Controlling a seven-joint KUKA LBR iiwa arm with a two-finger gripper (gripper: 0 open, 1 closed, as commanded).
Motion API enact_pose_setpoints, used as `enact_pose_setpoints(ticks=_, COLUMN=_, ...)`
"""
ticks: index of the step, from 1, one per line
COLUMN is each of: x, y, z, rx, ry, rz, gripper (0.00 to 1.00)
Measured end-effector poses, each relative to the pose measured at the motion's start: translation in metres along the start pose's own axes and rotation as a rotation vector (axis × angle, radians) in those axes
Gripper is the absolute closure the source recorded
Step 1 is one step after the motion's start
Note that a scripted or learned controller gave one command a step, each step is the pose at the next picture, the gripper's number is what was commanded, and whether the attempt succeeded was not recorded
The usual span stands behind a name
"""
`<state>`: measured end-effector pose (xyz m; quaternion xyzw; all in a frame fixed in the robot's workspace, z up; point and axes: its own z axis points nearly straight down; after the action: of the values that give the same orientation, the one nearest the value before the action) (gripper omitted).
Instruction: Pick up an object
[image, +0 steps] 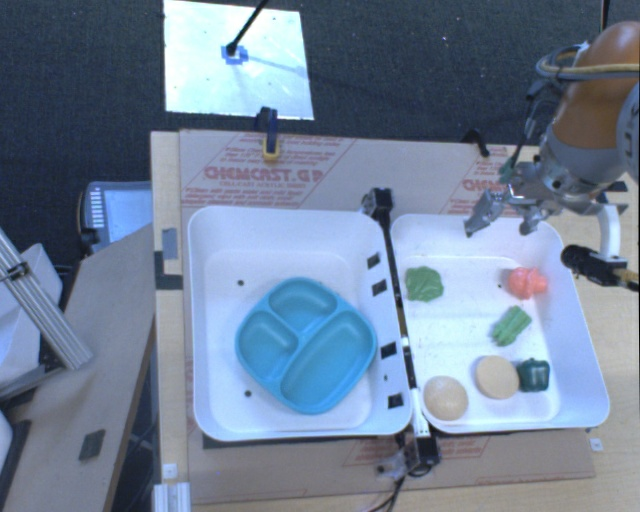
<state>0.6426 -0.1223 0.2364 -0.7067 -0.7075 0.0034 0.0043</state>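
Note:
The right bin (575, 330) holds several small things: a green leafy piece (424, 284), a pink-orange piece (526, 282), a light green piece (511, 325), a dark green pepper (534, 375), a tan disc (495, 376) and a pale round bun (446, 397). My gripper (506, 220) hangs above the bin's far rim, apart from all of them. Its two fingers are spread and nothing is between them.
The left bin (215, 260) holds a blue divided plate (304, 343). A row of black clips (388, 300) runs along the seam between the bins. Cardboard (320, 170) lies under both bins.

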Motion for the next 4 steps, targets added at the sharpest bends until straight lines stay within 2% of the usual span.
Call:
enact_pose_setpoints(ticks=1, x=0.000, y=0.002, z=-0.008, rx=-0.012, ry=-0.001, rz=-0.002, gripper=0.00)
enact_pose_setpoints(ticks=4, x=-0.009, y=0.002, z=0.153, rx=-0.012, ry=-0.002, rz=0.001, gripper=0.00)
